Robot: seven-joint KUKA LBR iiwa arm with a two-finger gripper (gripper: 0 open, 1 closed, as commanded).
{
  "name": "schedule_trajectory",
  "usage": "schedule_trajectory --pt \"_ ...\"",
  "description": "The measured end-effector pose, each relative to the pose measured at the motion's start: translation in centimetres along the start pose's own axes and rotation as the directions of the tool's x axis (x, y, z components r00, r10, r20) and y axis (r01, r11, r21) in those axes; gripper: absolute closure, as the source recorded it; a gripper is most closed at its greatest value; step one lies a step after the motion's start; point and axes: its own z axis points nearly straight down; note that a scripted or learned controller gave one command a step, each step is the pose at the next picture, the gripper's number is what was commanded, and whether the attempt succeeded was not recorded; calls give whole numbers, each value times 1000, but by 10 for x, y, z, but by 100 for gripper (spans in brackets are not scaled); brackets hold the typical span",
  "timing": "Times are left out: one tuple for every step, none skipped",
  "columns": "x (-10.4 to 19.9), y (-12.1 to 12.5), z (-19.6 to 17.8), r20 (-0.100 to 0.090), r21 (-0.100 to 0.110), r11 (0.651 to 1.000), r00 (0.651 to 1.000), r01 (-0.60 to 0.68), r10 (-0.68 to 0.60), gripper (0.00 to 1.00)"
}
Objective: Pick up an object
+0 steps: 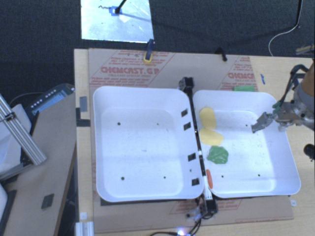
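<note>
The gripper (259, 124) hangs over the right bin (275, 181) at three o'clock, its finger state unreadable. Yellow pieces (209, 127), a green lump (217, 155) and an orange sliver (209, 178), half hidden, hug the divider.

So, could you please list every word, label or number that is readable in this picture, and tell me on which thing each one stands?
"CHEMCAST GP": red print on the brown protective sheet under the bins, behind the left bin.
The same red print repeats behind the right bin, near its far corner, but it is too blurred to read with certainty.
More red print shows on the sheet along the near edge: unreadable.
The grey device at the left has markings too small to read.
</note>
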Motion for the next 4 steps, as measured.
schedule_trajectory --pt "104 -24 88 -8 10 1000 1000 9 -9 0" --pt "97 -3 135 -1 3 1000 1000 2 -2 0" --pt "97 -2 122 -1 -1 1000 1000 1 -1 100" --pt "217 47 26 -6 -13 1000 1000 14 -14 100"
